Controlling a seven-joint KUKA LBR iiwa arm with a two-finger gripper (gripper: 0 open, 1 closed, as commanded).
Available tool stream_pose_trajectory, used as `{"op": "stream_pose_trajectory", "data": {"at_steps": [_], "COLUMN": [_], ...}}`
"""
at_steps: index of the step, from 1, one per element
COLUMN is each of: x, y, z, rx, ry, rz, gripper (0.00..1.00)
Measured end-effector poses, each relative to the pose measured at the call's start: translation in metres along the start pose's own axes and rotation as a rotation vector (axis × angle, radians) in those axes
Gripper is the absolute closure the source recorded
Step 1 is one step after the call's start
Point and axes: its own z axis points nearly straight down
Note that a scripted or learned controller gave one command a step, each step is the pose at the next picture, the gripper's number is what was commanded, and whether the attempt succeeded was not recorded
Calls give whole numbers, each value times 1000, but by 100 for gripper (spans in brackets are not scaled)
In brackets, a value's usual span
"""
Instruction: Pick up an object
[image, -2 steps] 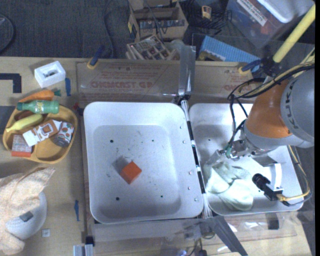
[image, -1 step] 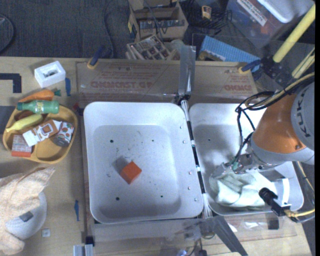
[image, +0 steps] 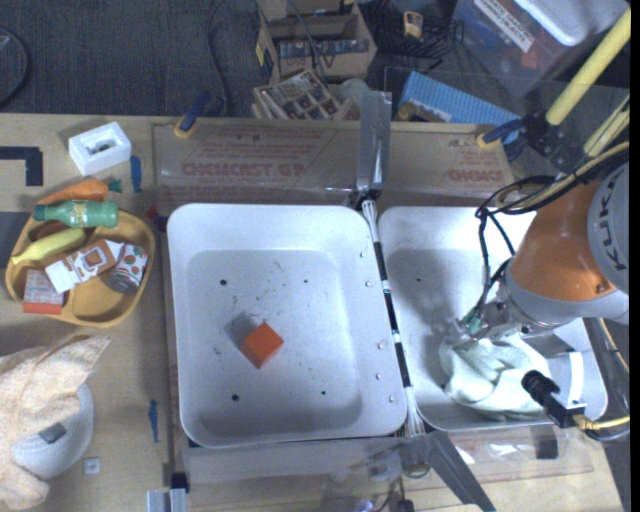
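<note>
the grey arm (image: 585, 250) with its orange band reaches in from the right and bends down into the right bin (image: 420, 240). its hand (image: 478, 325) sits low over the near half of that bin, right at the upper left edge of a crumpled pale green-white cloth (image: 490, 375) that lies against the bin's near wall. the hand looks to be touching or just above the cloth, but i cannot tell whether it is open or closed, nor whether any cloth is caught in it. a black cylindrical part (image: 545, 390) juts out over the cloth's right side, and dark cables (image: 492, 230) loop from the arm above the bin.

the left bin (image: 200, 240) holds an orange cube (image: 263, 344) a little left of its middle, with a small grey block (image: 241, 327) touching the cube's upper left. both are well apart from the hand, across the divider between the bins.

on the counter (image: 150, 330) to the left stands a yellow bowl (image: 100, 305) with a green bottle (image: 80, 213), a banana (image: 45, 245) and small cartons in it. behind it rests a small white box (image: 100, 147). near the lower left corner lies a pale fuzzy cloth (image: 45, 385).
</note>
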Motion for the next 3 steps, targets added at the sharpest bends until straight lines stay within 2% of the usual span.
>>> {"op": "stream_pose_trajectory", "data": {"at_steps": [1,2,3], "x": [0,-9,-22], "y": [0,36,-35], "z": [0,13,12], "rx": [1,11,11], "ry": [0,1,2], "rz": [0,41,86], "gripper": [0,0,0]}}
